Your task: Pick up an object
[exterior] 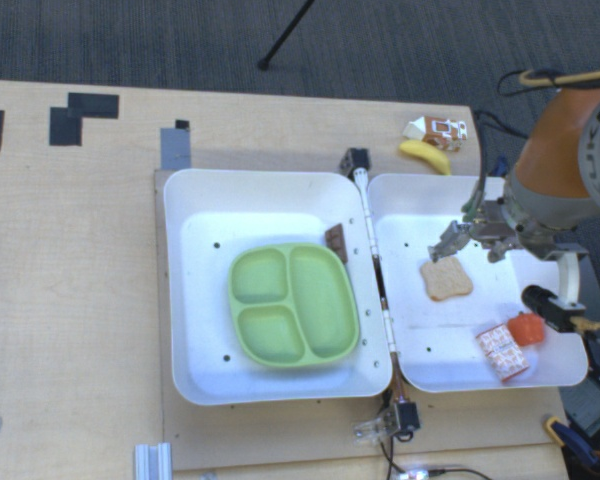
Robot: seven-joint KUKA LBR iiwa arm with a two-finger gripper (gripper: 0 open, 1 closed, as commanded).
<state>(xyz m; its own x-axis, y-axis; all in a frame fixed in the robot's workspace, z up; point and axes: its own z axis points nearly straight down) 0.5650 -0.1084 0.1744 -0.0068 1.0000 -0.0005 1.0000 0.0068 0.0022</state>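
Note:
In the right bin point(420, 363) a slice of toast point(447, 280) lies flat near the middle. A red and white packet point(504, 353) and a small orange-red thing point(527, 330) sit toward the bin's front right. My gripper point(470, 249) hangs just behind and above the toast, open, with one finger point(445, 247) over the toast's back edge. Nothing is between its fingers. In the left bin point(195, 268) rests a green divided plate point(293, 306), with a small brown piece point(335, 236) by the right wall.
A banana point(425, 155) and a small carton point(445, 130) lie on the bench behind the right bin. The ridge between the two bins point(373, 268) runs just left of the toast. The arm's orange band point(565, 148) stands over the bin's back right.

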